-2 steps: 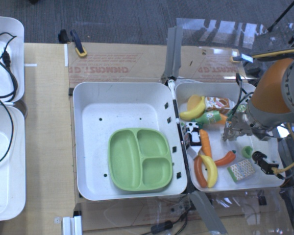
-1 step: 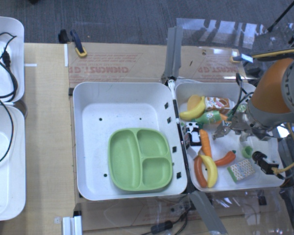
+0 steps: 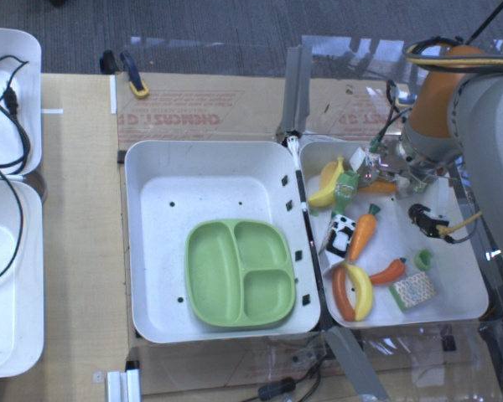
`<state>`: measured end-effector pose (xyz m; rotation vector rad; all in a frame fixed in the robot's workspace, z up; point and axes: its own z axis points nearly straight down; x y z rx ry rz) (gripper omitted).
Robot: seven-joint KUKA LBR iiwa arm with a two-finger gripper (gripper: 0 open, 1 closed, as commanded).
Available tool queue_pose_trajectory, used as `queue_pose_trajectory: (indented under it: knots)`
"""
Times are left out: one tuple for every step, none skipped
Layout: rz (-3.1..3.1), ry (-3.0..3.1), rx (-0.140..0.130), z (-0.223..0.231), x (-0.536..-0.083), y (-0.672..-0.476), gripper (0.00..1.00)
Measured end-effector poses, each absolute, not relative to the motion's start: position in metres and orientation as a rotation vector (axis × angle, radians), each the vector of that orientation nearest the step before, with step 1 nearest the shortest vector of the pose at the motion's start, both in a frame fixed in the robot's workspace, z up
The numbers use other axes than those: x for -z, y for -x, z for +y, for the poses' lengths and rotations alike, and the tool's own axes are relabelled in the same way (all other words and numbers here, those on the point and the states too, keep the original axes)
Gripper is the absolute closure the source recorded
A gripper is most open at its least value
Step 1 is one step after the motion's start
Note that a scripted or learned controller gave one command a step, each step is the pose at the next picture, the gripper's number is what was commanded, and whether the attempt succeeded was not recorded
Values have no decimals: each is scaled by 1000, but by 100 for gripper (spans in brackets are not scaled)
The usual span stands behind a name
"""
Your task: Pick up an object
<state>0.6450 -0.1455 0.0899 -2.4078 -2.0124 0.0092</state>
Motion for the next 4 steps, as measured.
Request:
queue_pose_trajectory:
  knots:
    - [-2020, 2405, -10, -145, -100, -646, 100]
    - [-2019, 2405, -10, -145, -100, -646, 0]
    - [-1991, 2431, -3, -101, -92, -645, 0]
    - [-1995, 2429, -6, -102, -101, -645, 100]
